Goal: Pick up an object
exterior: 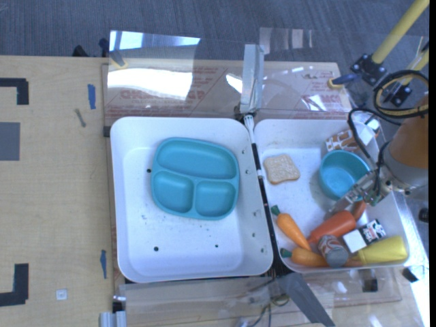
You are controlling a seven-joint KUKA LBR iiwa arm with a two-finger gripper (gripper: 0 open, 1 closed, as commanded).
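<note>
The right bin (300,138) holds a slice of toast (281,169), a blue bowl (342,174), a carrot (291,229), an orange-red bottle (332,225) with a grey cap, a small white and black box (363,236) and a yellow piece (383,250). A brown packet (339,141) leans behind the bowl. My gripper (364,195) hangs low at the bowl's front right rim, just above the bottle's upper end. The arm's orange band (413,143) shows to its right. Nothing is clearly held.
In the left bin (129,196) lies a blue divided plate (195,178). A ridge (259,182) splits the two bins. Clear plastic sheeting (204,87) lies behind them. Cables and a yellow pole (402,22) crowd the upper right.
</note>
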